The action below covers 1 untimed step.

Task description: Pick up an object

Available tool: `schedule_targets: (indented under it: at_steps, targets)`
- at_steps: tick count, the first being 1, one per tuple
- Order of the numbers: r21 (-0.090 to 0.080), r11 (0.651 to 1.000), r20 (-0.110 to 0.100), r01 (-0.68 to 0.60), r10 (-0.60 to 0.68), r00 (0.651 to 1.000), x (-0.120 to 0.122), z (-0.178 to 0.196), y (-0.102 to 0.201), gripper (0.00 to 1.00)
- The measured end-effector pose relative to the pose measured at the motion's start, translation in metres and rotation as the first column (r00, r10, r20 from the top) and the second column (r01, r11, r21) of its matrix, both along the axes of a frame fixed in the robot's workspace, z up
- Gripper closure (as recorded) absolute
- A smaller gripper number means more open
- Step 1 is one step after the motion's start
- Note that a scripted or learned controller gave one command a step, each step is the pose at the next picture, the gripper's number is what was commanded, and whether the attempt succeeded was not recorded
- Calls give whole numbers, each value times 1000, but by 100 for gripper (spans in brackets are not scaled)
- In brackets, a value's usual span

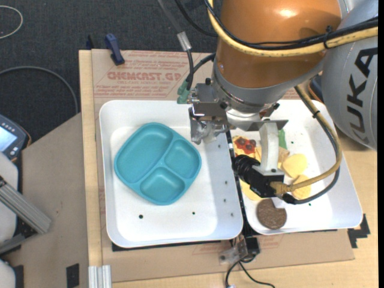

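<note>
A teal divided plate (157,162) lies in the left bin (120,221). The right bin (336,209) holds a brown round disc (271,215) near its front, a pale yellow item (295,164) in the middle, and a small red and yellow item (246,144) by the inner wall. My gripper (207,128) hangs under the large orange and grey wrist, over the ridge between the two bins, just right of the plate's far corner. Nothing shows in its grasp.
The bins sit on a brown board (144,71) with red lettering. A blue clamp (114,48) stands at the board's far left corner. The arm's bulk covers the far half of the right bin.
</note>
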<state>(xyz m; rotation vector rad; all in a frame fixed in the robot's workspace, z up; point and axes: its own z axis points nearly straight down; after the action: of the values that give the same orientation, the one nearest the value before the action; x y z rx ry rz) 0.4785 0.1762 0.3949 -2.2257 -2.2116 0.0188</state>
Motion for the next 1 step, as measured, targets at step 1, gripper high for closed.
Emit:
schedule_targets:
  at_steps: [1]
  targets:
    - [-1,1000,-7,-1,1,1000,24,-184,-31,100]
